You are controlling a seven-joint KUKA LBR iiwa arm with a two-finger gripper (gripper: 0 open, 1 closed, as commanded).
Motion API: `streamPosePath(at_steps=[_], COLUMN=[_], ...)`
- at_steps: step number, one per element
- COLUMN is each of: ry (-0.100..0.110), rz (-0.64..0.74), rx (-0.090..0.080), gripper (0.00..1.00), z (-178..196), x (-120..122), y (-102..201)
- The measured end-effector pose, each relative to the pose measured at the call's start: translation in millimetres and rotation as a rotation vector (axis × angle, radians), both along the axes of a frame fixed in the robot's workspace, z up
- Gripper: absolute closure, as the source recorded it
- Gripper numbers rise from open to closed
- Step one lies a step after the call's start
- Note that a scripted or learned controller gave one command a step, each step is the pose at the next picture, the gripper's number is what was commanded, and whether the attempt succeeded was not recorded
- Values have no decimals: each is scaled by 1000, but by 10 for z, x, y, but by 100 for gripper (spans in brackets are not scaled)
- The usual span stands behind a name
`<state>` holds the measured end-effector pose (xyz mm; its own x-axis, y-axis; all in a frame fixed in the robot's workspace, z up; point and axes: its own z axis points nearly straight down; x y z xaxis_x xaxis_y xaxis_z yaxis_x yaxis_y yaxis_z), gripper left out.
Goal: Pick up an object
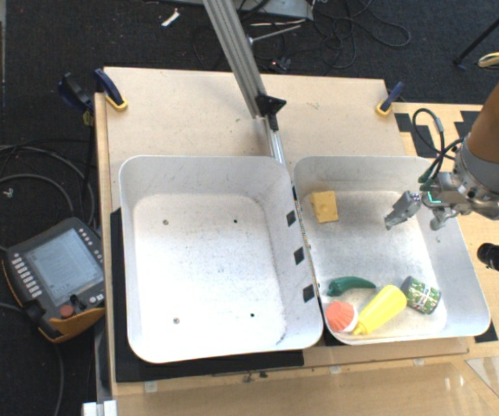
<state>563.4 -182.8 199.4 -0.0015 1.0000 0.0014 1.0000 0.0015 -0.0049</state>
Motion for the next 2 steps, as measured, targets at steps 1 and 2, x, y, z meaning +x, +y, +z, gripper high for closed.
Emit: streamPosePath(at_steps=[1, 2], ry=[-5, -1], rz=[0, -2], rx=[-1, -1], gripper=[0, 0], z=[26, -427], x=[10, 48], y=[-1, -40])
